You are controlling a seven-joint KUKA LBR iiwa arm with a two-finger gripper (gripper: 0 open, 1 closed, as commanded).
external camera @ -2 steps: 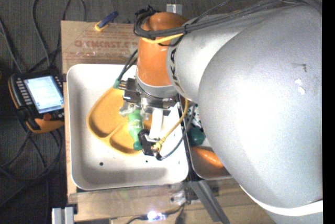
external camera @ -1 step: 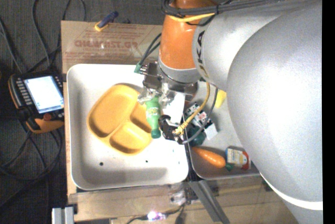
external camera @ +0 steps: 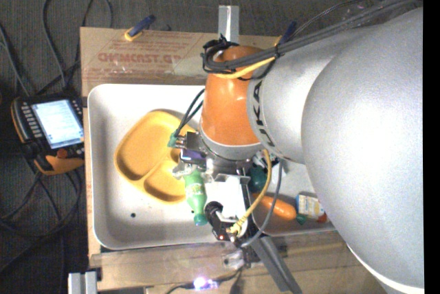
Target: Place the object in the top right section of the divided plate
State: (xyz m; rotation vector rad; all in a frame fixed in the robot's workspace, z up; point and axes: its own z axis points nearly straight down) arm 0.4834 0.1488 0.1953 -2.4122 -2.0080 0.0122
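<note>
Nearest to your camera was the grey arm [external camera: 357,141], its bulk covering the right half of the view, with the orange band [external camera: 230,104] just above the wrist and cables looped over it. Below the band you could see the end effector [external camera: 206,189] hanging over the lower right part of the left white bin [external camera: 103,169]. A green bottle-shaped object [external camera: 196,196] lay right against it, long axis running roughly up and down the view, its lower end pointing toward the bin's near wall. You could not tell whether the end effector was spread or pressed together, nor whether the green object sat between its parts or merely beside them; the wrist housing hid that. The yellow divided plate [external camera: 148,152] lay in the same bin, just left of the end effector and touching the green object's upper end in the view. If that object was the one to place, my judgement is that the coming move turned on a short shift left and up the view, toward the plate's top right section, which sat close under the wrist. In the right bin you had an orange carrot-like thing [external camera: 278,207] and a small bottle [external camera: 311,207]. A tablet [external camera: 55,122] lay on the floor to the left.
</note>
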